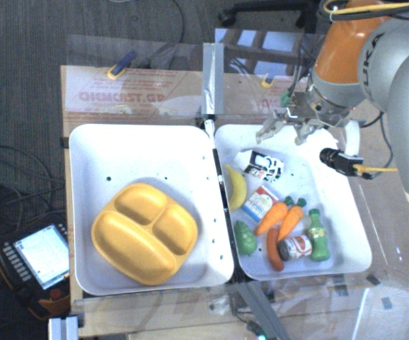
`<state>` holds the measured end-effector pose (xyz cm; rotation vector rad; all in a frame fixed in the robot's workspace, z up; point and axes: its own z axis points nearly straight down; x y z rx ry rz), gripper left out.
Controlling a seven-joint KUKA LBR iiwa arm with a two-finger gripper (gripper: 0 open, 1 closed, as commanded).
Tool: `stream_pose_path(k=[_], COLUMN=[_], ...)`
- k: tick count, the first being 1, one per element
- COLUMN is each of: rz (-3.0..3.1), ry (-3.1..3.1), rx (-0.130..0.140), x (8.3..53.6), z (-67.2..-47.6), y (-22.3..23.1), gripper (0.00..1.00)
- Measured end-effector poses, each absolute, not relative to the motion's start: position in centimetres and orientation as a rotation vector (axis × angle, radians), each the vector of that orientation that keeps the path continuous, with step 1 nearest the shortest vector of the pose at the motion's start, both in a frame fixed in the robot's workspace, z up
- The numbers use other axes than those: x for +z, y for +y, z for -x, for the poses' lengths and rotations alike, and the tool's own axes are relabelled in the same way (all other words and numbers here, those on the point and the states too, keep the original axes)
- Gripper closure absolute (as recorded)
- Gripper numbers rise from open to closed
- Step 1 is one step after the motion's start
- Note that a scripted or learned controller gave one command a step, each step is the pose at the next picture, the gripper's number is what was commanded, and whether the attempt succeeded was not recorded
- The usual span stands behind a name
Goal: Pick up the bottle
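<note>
While my end effector (294, 127) hangs over the far edge of the right bin (346, 211), fingers spread apart and gripping nothing, the green bottle (318, 235) lies at the near right of that bin, touching a red-labelled can (296, 247) and just beside two carrots (281, 219). I judge the approach needs a clean drop onto the bottle's body from its open right side, fingers straddling its narrow width; whether it lies flat or leans I cannot quite tell. The yellow tray (145, 231) in the left bin (98, 147) is irrelevant.

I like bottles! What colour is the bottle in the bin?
The bottle is green with a yellow label, seen in the camera view at the right bin's near end.
</note>
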<state>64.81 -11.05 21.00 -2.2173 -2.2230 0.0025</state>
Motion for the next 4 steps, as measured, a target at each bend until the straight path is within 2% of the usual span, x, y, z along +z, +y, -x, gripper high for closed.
stream_pose_path(k=[1, 2, 3, 4], rz=[2.204, 1.883, 1.498, 1.749], ry=[-2.239, -2.521, -2.778, -2.624], rx=[0.007, 0.001, -0.003, -0.008], x=[11.0, 9.0, 9.1, 9.1], z=[-66.7, -67.0, -65.7, -64.7], y=[-15.2, -14.9, -14.3, -10.7], gripper=[0.0, 0.0, 0.0, 0.0])
